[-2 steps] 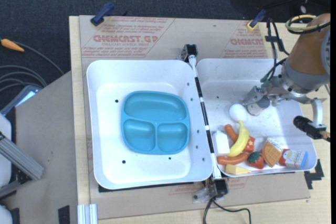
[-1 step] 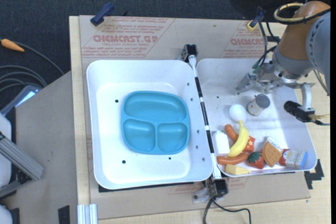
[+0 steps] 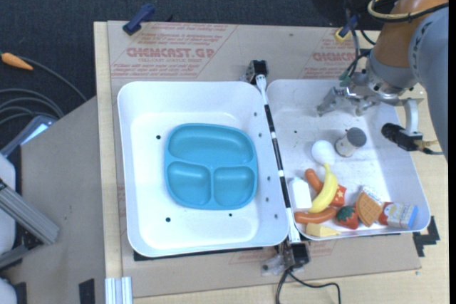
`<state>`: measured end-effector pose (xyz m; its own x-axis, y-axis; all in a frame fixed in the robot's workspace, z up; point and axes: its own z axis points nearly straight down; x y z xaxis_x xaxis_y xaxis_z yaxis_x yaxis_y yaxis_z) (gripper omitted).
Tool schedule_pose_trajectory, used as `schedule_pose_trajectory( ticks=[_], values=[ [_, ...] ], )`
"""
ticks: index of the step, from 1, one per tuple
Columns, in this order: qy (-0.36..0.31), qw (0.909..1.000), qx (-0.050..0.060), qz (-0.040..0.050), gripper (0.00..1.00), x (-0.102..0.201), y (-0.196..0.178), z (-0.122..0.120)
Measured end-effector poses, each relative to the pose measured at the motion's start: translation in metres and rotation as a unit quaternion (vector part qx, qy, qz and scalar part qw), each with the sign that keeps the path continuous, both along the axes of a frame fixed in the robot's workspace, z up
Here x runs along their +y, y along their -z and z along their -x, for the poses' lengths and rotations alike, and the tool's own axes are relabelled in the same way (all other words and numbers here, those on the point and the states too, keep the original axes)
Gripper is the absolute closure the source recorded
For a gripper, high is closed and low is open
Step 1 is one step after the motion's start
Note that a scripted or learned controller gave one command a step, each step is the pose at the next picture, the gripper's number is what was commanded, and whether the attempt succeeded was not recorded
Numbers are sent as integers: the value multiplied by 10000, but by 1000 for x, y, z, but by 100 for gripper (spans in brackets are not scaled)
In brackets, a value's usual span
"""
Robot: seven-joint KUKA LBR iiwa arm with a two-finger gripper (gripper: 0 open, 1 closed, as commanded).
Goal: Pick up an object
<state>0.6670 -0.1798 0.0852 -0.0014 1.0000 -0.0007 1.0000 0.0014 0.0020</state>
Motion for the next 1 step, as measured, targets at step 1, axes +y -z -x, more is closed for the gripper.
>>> schedule_pose_trajectory(
  ticks=[1],
  values=[
    [2,10000,1,3,0,-5,0,0]
  ],
)
